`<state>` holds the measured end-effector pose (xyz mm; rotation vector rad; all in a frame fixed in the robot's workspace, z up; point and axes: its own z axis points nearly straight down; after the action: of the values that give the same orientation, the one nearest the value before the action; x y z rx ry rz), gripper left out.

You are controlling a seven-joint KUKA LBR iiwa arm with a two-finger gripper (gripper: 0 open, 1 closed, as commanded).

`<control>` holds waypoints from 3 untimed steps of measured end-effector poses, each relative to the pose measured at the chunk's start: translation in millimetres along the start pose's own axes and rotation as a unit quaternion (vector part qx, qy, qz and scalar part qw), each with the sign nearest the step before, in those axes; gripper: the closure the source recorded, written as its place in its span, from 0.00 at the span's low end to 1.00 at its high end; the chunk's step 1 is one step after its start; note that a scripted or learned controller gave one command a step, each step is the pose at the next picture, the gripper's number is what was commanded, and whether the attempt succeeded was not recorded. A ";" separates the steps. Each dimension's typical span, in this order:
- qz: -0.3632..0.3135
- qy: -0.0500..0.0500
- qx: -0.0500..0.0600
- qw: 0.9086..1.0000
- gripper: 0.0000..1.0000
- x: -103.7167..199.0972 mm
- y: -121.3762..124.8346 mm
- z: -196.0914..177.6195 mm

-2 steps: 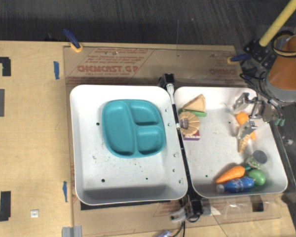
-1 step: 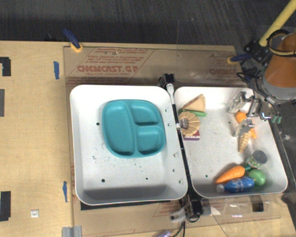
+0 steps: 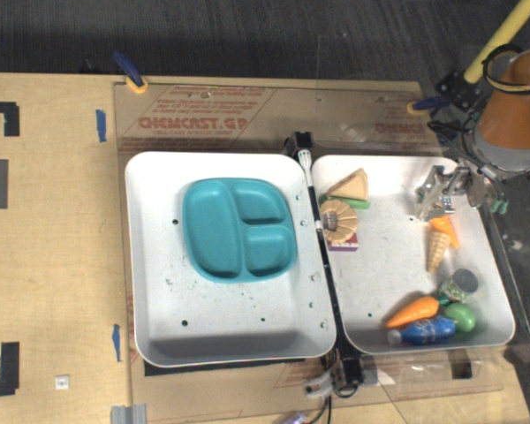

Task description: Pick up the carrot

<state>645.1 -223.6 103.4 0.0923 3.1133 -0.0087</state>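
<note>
- Here, you are looking at a carrot (image 3: 414,309) lying in the right bin (image 3: 382,276), near its front edge, touching a blue bottle (image 3: 427,330).
- It is likely light, stiff, smooth; aim mid-body.
- Your gripper (image 3: 440,193) is hovering farther back, seemingly with its fingers apart and holding nothing.

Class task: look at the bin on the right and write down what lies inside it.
Right bin: a carrot, blue bottle, green toy, ice cream cone, sandwich and burger. The gripper hides the patch beneath it.
</note>
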 end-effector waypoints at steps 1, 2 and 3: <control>0.000 0.001 0.000 1.000 0.00 0.5 0.3 1.2; -0.045 0.009 -0.003 0.999 0.00 20.7 0.1 15.1; -0.044 0.001 -0.001 0.999 1.00 15.4 0.2 -0.6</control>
<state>629.7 -222.6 103.6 -0.0463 3.1169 -0.0062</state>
